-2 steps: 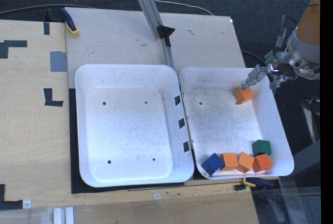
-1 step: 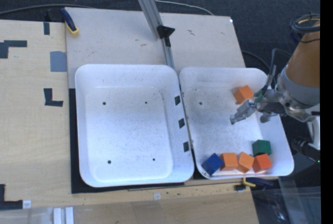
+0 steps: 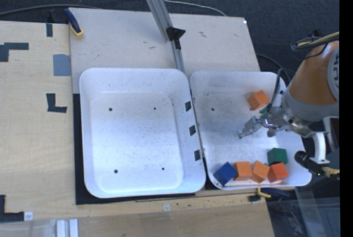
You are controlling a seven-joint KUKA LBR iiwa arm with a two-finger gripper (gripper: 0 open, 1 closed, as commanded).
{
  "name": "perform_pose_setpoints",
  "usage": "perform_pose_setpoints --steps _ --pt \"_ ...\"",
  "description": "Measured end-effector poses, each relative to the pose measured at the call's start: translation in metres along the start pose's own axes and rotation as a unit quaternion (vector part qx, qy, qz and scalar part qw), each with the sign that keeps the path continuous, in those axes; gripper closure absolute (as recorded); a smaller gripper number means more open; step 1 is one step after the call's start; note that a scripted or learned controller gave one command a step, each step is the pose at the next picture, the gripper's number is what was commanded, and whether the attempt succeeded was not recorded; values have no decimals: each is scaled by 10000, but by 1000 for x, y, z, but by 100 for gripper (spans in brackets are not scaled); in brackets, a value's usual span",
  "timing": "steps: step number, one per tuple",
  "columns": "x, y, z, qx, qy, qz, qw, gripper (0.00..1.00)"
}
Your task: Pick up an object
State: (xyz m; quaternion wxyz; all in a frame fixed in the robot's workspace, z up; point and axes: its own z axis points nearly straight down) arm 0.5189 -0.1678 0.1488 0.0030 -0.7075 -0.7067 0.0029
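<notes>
In the right bin point(image 3: 220, 92) an orange cube point(image 3: 257, 100) lies near the far right side. Along the front wall sit a blue block point(image 3: 224, 173), two orange blocks point(image 3: 243, 170) point(image 3: 259, 171) and a red-orange block point(image 3: 277, 173), with a green block point(image 3: 277, 155) just behind them. My gripper point(image 3: 249, 128) hangs low over the bin's middle right, just in front of the orange cube and behind the front row. It touches none of the blocks that I can see.
The left bin point(image 3: 88, 120) stands beside the right one. A slanted metal rail point(image 3: 157, 4) crosses the bench behind the bins. The arm's orange band point(image 3: 311, 81) looms over the right bin's right edge.
</notes>
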Motion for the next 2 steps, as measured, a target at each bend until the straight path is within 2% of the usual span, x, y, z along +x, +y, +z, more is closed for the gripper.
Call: perform_pose_setpoints --steps 1,2 --pt "-15 65 27 -44 -5 -24 10000 0" --pt "43 78 -2 -47 9 -44 10000 0"
